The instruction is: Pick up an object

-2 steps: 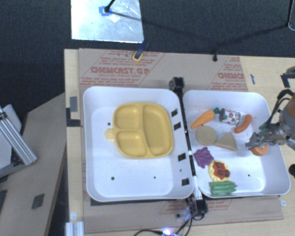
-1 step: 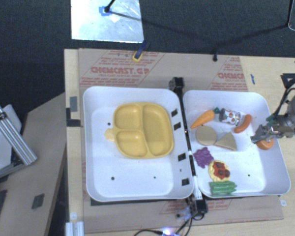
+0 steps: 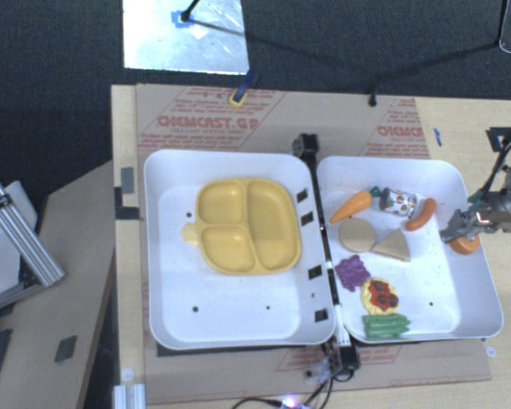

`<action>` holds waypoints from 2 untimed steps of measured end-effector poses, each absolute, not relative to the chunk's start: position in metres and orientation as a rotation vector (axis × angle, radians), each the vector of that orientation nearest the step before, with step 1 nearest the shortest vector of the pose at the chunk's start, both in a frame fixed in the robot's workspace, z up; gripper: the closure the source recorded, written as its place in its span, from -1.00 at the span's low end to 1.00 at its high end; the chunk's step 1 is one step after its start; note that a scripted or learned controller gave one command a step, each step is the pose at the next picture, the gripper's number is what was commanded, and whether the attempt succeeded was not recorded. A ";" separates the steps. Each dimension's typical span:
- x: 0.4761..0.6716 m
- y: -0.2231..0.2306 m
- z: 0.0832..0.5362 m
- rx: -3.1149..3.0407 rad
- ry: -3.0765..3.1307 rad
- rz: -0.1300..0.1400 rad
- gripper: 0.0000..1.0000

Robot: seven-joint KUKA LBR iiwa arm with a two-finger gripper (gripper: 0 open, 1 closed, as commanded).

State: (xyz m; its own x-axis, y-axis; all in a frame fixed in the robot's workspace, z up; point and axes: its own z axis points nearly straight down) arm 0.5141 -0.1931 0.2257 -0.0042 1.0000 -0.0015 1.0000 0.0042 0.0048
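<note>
While arm is extended from right, gripper (image 3: 462,228) is held low at right bin's (image 3: 473,309) right edge, over orange object (image 3: 466,245); grasp state cannot be told.

A small orange object (image 3: 466,245) lies at the right bin's (image 3: 481,305) right wall, partly hidden.

- Even overhead light is falling across both white bins (image 3: 238,164), casting only faint shadows.
- Glare is flaring off the foil sheet (image 3: 185,22).
- The whole frame is looking soft and grainy.
</note>
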 end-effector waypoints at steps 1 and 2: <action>0.510 -0.141 0.215 2.212 2.231 0.004 1.00; 0.499 -0.086 0.228 2.210 2.233 0.005 1.00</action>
